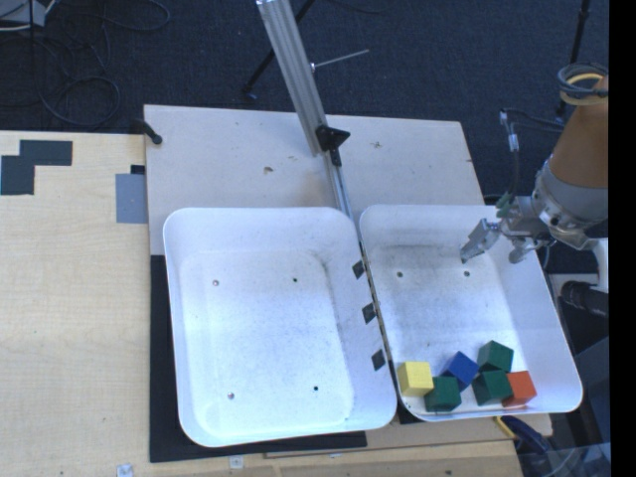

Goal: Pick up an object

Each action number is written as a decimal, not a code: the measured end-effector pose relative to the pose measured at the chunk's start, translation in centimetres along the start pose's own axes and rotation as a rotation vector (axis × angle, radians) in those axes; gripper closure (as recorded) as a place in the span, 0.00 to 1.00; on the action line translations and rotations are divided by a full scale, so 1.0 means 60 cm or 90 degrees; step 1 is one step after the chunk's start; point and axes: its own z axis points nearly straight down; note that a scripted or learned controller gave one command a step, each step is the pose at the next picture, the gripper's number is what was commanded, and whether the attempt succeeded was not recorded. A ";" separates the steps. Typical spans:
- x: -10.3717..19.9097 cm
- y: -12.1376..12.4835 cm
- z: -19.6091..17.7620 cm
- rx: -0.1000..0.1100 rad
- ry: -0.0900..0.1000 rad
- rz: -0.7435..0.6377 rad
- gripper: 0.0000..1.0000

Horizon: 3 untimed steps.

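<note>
White bins (268,266) sit on a pale bench (238,157); pincer (497,241) spread wide, holding nothing.

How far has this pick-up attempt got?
Nothing looks picked yet. The two-finger gripper hangs over the right white bin's far side with nothing between its fingers. All six small blocks, yellow, blue, orange and three green, lie clustered at the near edge. Reaching and grasping remain.

Arm reaches in from the right — hand (500,246) open, holding nothing.
</note>
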 end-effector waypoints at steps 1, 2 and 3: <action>0.033 0.051 0.130 0.003 0.002 0.002 0.00; 0.030 0.053 0.104 0.000 0.000 0.000 1.00; 0.019 -0.097 0.175 -0.004 0.001 0.005 1.00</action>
